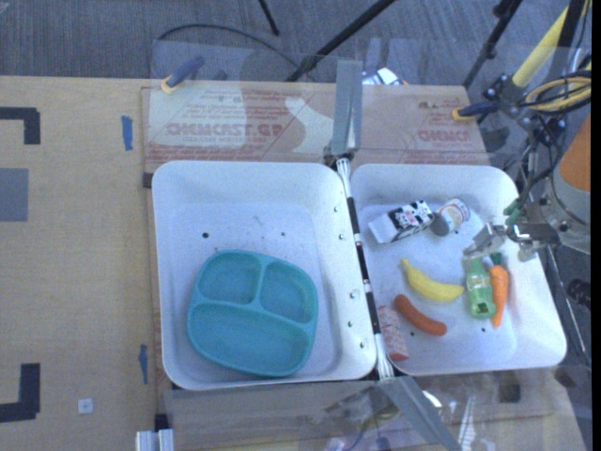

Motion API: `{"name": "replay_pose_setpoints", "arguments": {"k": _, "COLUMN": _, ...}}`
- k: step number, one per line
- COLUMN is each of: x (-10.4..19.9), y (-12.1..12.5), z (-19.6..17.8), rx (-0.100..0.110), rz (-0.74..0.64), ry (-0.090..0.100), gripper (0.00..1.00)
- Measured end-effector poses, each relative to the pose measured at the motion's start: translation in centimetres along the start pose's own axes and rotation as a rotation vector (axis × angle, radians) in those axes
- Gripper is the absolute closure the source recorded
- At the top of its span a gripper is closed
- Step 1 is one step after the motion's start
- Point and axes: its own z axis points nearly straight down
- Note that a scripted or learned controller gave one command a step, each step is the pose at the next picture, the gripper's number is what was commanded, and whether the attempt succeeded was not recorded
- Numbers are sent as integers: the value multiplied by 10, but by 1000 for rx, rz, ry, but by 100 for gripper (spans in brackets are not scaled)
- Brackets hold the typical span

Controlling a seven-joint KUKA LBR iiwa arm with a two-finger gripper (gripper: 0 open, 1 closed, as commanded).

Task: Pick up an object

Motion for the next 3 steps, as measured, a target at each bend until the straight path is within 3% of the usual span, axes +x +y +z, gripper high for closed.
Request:
{"name": "replay_pose_setpoints", "arguments": {"k": 1, "x": -12, "y": 21, "z": 98, "rx": -11, "rz": -35, "ry": 1, "gripper": 0}}
{"name": "replay_pose_setpoints", "arguments": {"k": 2, "x": -14, "y": 20, "z": 88, "rx": -12, "rz": -31, "ry": -1, "gripper": 100}}
{"name": "replay_pose_setpoints", "arguments": {"k": 3, "x": 65, "y": 9, "z": -38, "rx": -7, "rz": 58, "ry": -2, "gripper": 100}}
